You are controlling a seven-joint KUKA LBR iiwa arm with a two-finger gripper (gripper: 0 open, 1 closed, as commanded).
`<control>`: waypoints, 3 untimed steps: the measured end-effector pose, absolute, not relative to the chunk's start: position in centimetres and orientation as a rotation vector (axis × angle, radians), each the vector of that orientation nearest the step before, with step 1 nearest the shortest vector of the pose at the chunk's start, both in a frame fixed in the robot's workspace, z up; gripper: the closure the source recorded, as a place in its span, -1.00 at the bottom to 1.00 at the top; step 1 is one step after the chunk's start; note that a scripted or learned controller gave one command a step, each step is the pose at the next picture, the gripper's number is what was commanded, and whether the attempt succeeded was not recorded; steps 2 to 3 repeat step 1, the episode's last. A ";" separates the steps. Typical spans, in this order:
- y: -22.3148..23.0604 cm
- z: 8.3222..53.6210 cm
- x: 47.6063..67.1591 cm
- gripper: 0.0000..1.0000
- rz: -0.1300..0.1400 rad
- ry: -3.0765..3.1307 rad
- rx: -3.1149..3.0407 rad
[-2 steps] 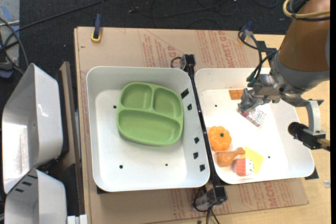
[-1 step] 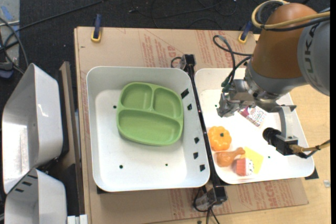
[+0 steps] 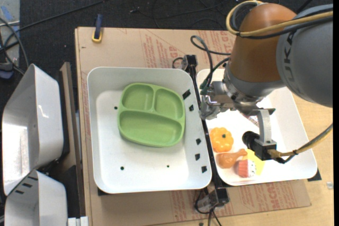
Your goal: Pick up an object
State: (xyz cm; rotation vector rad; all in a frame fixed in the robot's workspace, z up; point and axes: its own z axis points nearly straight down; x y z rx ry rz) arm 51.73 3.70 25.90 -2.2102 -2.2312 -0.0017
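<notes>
My gripper (image 3: 211,106) hangs under the grey and orange arm, over the left rim of the right bin (image 3: 296,161). Just in front of it in that bin lies a small orange pumpkin toy (image 3: 222,138), a short gap away. Nearer the front edge lie an orange drumstick toy (image 3: 231,158) and a pink and yellow toy (image 3: 248,168), close together. I see nothing held in the gripper. The arm's bulk hides the back half of the right bin.
The left bin (image 3: 143,164) holds a green divided plate (image 3: 152,114) at its middle. A small blue and yellow tool (image 3: 97,29) lies on the brown board behind the bins. Spare white tubs (image 3: 32,114) stand off the bench's left side. Cables run across the floor behind.
</notes>
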 end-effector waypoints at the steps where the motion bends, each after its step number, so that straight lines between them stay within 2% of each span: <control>1: 8.7 24.0 51.1 1.00 0.003 -2.228 -2.211; 3: 8.7 24.0 51.1 1.00 0.003 -2.228 -2.211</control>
